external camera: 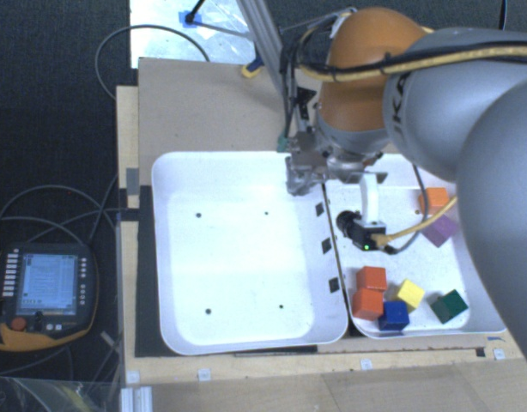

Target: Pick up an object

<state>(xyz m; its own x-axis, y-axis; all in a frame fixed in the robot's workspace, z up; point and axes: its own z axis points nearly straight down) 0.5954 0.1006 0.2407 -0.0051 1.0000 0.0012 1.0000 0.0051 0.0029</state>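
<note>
Several blocks (pixel 367 302) lie in the right-hand bin (pixel 422 269), the blue block (pixel 394 315) nearest. Beyond, the gripper (pixel 303 178) hangs above the wall between the bins; open or closed cannot be determined. Approach step: next, centre over one block and descend.

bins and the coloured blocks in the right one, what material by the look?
Left bin and right bin: white, smooth, slight sheen, rounded moulded corners; probably plastic. Yellow block, blue block, green block: flat solid colour, matte, crisp edges; painted wood or foam, cannot tell which.
</note>
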